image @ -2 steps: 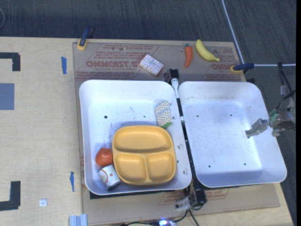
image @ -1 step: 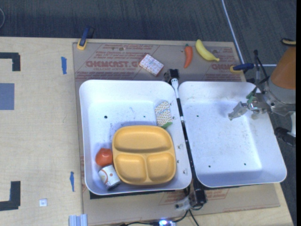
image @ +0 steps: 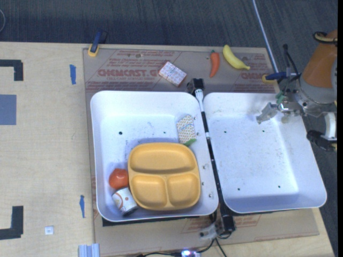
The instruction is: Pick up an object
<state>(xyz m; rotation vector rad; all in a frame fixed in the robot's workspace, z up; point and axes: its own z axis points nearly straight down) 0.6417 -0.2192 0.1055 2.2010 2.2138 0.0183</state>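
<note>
The left bin point(image: 107, 116) holds a yellow divided tray point(image: 163, 175) at its front. A red tomato-like ball point(image: 118, 178) and a small white and orange can point(image: 123, 199) lie at the tray's left. A small patterned packet point(image: 185, 128) lies behind the tray, near the bin's right wall. My gripper point(image: 273, 115) hangs over the far right corner of the right bin point(image: 257, 159), well away from all these objects. Its fingers stand open with nothing between them.
On the brown board behind the bins lie a yellow banana point(image: 235, 58), a red pepper point(image: 214, 64) and a patterned pink block point(image: 172, 73). A black divider point(image: 206, 138) runs between the bins. The arm's orange band point(image: 320, 66) stands at the right edge.
</note>
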